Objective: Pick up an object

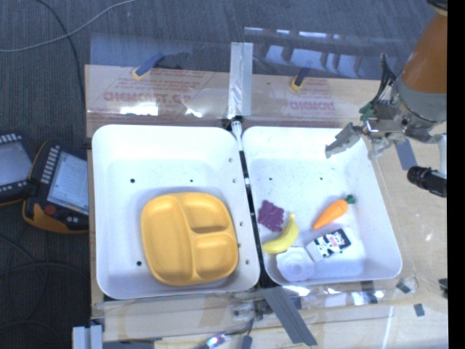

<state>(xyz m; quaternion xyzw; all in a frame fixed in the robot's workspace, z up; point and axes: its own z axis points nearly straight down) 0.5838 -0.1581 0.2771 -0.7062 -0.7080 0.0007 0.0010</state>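
Your gripper (361, 143) hangs above the far right corner of the right bin (378, 195), fingers spread apart and holding nothing, so it seems to be staged for a descent. The pickable things cluster at the bin's near side: an orange carrot (332, 213), a yellow banana (282, 237), purple grapes (271, 215) and what may be a small printed carton (328, 244).

This is a robotics lab: a teach pendant (59, 187) lies on grey carpet (43, 64) with loose cables (69, 31), and clear guard panels (312, 53) stand at the far edge of the surface (167, 93) carrying two white bins (116, 147).
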